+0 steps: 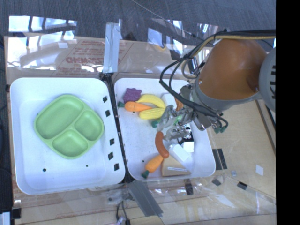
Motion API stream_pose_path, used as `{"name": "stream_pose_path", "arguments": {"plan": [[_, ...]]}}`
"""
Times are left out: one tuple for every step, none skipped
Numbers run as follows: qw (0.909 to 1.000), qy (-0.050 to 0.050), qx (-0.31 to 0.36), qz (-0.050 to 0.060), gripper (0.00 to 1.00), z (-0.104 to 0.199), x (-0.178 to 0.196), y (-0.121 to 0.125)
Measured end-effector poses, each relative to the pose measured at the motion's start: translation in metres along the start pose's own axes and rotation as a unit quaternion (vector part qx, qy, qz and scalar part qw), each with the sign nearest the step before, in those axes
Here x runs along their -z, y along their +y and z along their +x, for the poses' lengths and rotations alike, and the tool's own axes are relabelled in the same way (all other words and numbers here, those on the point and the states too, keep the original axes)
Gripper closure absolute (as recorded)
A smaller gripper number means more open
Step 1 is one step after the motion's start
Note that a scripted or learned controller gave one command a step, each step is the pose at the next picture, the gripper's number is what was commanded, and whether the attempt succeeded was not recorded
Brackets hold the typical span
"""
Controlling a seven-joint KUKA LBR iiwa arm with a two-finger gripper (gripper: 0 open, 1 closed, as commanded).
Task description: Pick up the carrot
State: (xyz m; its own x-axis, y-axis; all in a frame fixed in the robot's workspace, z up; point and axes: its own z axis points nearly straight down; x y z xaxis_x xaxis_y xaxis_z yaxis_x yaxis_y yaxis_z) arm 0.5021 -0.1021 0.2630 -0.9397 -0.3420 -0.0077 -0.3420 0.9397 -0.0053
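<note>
Two white bins sit side by side on the table; the left bin [28, 172] carries a green divided plate [69, 125], the right bin [136, 165] holds the toy food. The hand [174, 125] hangs low over the middle of the right bin, and its metal parts blur together with cables, so I cannot tell how far it is open or whether anything is in it. Two carrot-like pieces are present: one carrot [137, 107] lies at the far side of the right bin, touching a banana [152, 100] and a corn cob [153, 113], just beside a bunch of purple grapes [132, 94]; a second carrot [153, 163] lies at the near side of that bin, between a sausage [162, 145] and a wedge of cheese [174, 167], near a white block [180, 152]. Risks, as judgement: the program may close on the sausage or the corn, since both are orange-toned neighbours close to the hand; crowding around either carrot leaves little room to come down, so a neighbour may be nudged or pinched instead. The near carrot also lies close to the bin wall, which could block a descent.
</note>
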Motion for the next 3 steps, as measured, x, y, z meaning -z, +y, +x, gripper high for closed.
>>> {"name": "stream_pose_path", "arguments": {"plan": [[0.9991, 0.003, 0.043, -0.002, 1.0, 0.007, -0.024, -0.059], [0.9951, 0.006, 0.098, -0.006, 1.0, -0.007, -0.114, -0.116], [0.9952, 0.003, 0.098, -0.003, 0.0, -0.008, -0.11, -0.117]]}}
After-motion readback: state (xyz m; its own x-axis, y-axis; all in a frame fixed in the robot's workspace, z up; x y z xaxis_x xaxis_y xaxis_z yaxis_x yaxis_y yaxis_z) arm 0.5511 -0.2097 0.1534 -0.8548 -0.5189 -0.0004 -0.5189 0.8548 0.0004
